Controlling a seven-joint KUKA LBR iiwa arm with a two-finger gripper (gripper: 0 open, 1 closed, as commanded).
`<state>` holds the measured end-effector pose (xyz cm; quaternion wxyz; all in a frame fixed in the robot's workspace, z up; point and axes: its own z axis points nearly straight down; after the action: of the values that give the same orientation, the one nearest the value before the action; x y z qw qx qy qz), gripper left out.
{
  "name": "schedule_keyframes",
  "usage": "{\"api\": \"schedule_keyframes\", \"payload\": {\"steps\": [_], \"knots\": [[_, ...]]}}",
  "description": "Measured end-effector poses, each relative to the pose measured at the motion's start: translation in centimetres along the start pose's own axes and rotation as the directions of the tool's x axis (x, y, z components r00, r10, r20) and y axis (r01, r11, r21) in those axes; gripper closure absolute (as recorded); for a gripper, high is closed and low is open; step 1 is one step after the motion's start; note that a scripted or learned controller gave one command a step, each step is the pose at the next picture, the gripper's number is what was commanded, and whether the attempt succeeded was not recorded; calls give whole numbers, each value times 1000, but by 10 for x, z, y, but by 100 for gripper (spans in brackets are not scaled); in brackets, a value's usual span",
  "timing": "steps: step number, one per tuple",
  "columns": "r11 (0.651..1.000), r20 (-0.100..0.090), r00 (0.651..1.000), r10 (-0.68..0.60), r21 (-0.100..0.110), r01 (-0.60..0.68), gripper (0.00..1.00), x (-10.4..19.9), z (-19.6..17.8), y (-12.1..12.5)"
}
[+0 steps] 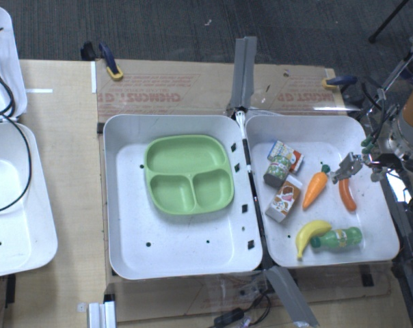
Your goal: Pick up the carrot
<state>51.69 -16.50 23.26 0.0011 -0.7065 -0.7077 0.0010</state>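
Note:
The carrot (314, 188) is orange with a small green top and lies tilted in the right bin (329, 255), its top pointing up and right. My gripper (359, 175) hovers at the bin's right side, just right of the carrot's top and over an orange-red sausage-like piece (347, 194). Its fingers (343, 169) stand apart with nothing between them, so the gripper is open.
The right bin also holds two small cartons (283, 161), a third carton (284, 201), a banana (308, 234) and a green bottle (338, 238). A green divided plate (189, 173) sits in the left bin (128, 244). A grey divider (244, 74) stands between the bins.

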Motion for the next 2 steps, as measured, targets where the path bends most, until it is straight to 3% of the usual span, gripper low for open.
{"api": "schedule_keyframes", "payload": {"steps": [1, 2], "knots": [[997, 1, 997, -82, -3, 82, 0, -4, 141, 54], [997, 1, 997, -79, -3, 79, 100, -5, 132, 54]]}}
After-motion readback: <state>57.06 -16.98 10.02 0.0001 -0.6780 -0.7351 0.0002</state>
